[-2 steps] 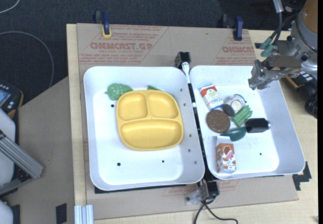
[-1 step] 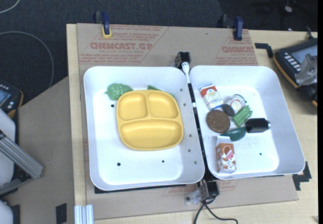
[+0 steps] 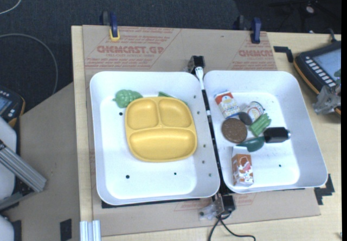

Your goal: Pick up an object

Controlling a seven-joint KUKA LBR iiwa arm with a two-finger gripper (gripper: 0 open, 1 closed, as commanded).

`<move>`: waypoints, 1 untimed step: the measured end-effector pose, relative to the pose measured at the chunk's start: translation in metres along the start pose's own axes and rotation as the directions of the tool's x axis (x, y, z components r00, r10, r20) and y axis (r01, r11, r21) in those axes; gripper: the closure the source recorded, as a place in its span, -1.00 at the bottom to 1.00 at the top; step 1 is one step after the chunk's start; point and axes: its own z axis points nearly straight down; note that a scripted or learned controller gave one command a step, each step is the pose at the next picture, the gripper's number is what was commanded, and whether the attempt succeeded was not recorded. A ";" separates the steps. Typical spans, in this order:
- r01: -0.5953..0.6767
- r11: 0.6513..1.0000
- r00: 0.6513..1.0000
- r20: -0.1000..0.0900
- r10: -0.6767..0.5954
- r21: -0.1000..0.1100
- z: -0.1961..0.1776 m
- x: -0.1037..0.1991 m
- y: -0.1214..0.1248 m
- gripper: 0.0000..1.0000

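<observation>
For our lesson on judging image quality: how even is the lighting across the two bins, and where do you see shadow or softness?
In the camera view, light is bright and fairly even; the left bin and right bin look nearly washed out. The yellow divided plate casts a soft shadow to its left. Small items such as the brown disc are slightly soft, and label print is unreadable.

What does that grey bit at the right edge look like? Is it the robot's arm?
A small, pale grey, metal-looking piece with uneven edges, beside a dark control pad rimmed in orange. Too little shows to tell if it is the arm.
</observation>
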 end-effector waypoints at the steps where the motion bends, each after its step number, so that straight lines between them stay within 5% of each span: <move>1: 0.013 1.000 1.000 -0.003 -0.013 -0.001 0.062 0.086 0.001 1.00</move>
